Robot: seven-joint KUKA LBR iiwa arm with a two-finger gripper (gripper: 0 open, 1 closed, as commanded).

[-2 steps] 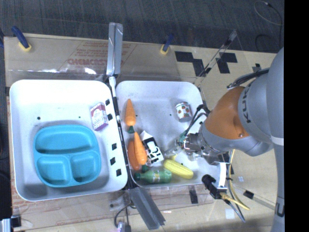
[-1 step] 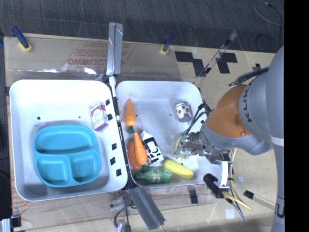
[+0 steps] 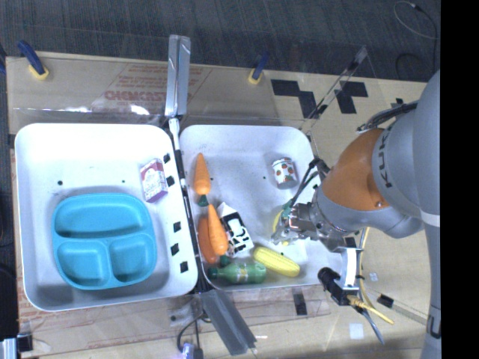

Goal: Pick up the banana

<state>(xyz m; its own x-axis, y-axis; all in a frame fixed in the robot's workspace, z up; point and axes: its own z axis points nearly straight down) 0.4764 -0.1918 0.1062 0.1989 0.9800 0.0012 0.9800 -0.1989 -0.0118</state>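
Banana [image 3: 278,261] lying flat in right bin [image 3: 247,137], low near front wall, tilted, just right of green bottle [image 3: 238,274]. Two carrots [image 3: 212,234] at banana's 10 o'clock, black-and-white box [image 3: 237,232] between. Small round cup [image 3: 284,171] at 12 o'clock, well apart. Claw [image 3: 290,226] at banana's 1 o'clock, near right wall, above bin floor; open or clenched: cannot tell. Nothing seen between fingers. Left bin [image 3: 30,200]: blue tray [image 3: 105,239], small carton [image 3: 153,179] at its 1 o'clock.
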